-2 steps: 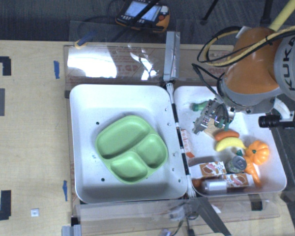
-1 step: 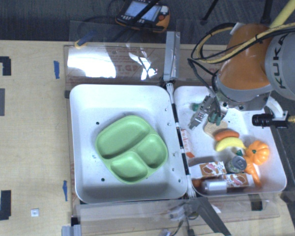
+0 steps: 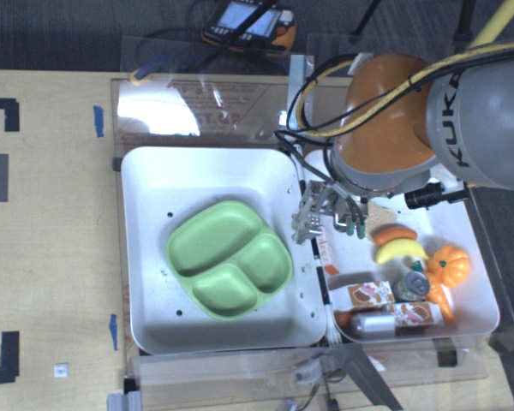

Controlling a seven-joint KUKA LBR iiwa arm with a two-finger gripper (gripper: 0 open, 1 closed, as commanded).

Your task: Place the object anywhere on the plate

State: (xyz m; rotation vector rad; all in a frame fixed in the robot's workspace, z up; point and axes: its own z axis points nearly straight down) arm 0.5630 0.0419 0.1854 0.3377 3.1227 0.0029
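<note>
Gripper (image 3: 313, 217), seemingly empty, beside green plate (image 3: 230, 258).

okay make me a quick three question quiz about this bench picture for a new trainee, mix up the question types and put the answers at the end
1. True or false: the green plate lies in the left bin.
2. Multiple choice: where is the hand? A) over the plate's middle; B) near the divide between the two bins, beside the plate; C) outside both bins, over the wooden bench.
3. Fill in: the small orange pumpkin sits in the ____ bin, close to a yellow banana.

Key
1. True; the plate has three compartments and nothing lies on it.
2. B
3. right
</note>
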